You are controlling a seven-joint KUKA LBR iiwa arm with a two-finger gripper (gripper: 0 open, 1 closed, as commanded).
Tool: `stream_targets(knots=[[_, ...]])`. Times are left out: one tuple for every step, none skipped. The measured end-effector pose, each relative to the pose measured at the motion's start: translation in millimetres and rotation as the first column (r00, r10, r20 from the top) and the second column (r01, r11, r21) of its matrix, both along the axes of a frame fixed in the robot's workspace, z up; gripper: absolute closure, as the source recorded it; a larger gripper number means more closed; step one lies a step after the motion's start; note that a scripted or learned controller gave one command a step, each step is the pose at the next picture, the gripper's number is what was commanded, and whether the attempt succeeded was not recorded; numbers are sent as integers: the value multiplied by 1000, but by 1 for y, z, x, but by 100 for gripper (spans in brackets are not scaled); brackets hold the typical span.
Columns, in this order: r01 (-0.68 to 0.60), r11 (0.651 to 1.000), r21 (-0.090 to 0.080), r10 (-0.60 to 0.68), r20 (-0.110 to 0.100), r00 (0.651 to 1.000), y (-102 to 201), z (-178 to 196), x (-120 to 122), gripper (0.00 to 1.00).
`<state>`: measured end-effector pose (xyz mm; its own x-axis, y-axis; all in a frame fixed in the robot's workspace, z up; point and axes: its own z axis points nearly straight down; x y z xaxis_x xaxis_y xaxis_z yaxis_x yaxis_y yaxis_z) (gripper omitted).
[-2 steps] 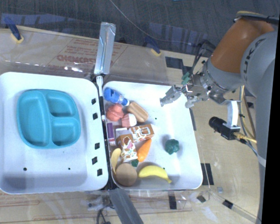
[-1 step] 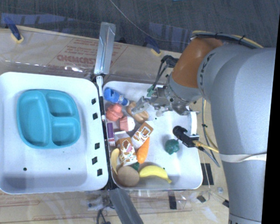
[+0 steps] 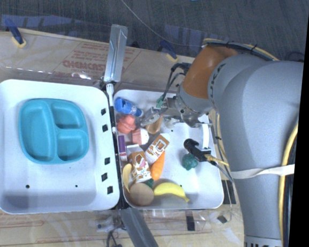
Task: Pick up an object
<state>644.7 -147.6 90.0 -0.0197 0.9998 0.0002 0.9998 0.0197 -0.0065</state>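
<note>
On my left I see the left bin [image 3: 3,134] with a blue divided plate [image 3: 54,129] lying in it. In the right bin [image 3: 205,192], toys are piled on its left side: a blue bottle [image 3: 126,107], a carrot [image 3: 157,166], a banana [image 3: 171,190]. The gripper [image 3: 156,116] hangs over the pile's top, near the bottle; whether it pinches something I cannot tell

Fixed overhead slant view of both bins [image 3: 3,134]
</note>
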Motion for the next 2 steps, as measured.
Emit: stream_targets(knots=[[-5,1000,0,5,2,1000,1,12,2,100],[-121,993,1,121,14,993,100,107,15,100]])
